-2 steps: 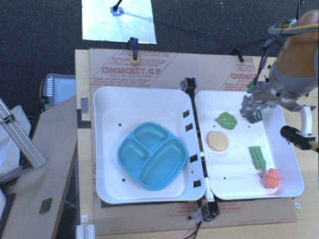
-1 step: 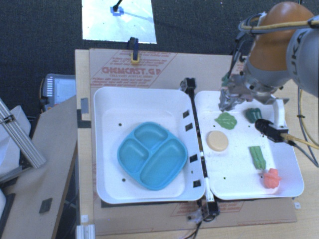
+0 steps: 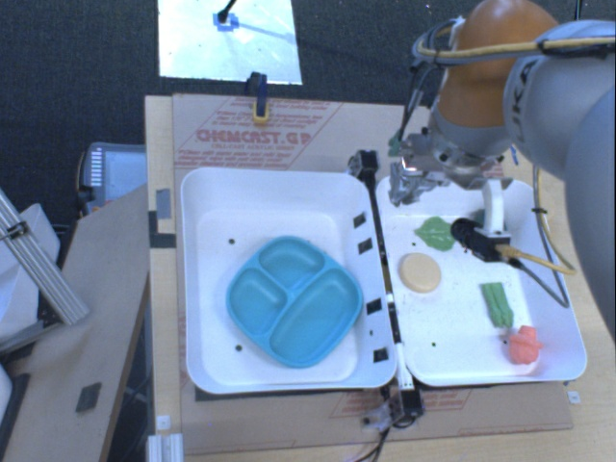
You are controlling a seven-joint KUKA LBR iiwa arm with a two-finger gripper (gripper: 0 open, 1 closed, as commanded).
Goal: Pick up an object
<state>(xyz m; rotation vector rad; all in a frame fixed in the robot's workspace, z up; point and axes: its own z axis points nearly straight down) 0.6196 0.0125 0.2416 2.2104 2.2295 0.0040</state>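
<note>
My gripper (image 3: 402,191) hangs over the far left corner of the right bin (image 3: 462,364), close to the divider between the two bins. Just to its right and nearer lies a green leaf-shaped piece (image 3: 435,233). In front of that sits a tan round disc (image 3: 421,272). A green ridged strip (image 3: 498,302) and a pink-orange lump (image 3: 524,345) lie near the bin's front right. None of these touches the gripper, and nothing shows between its fingers.
The left bin (image 3: 207,258) holds a blue divided plate (image 3: 294,299). The arm's grey and orange body (image 3: 500,56) looms over the right bin's far side. Black clips (image 3: 371,248) line the divider. Cardboard (image 3: 260,133) lies behind the bins.
</note>
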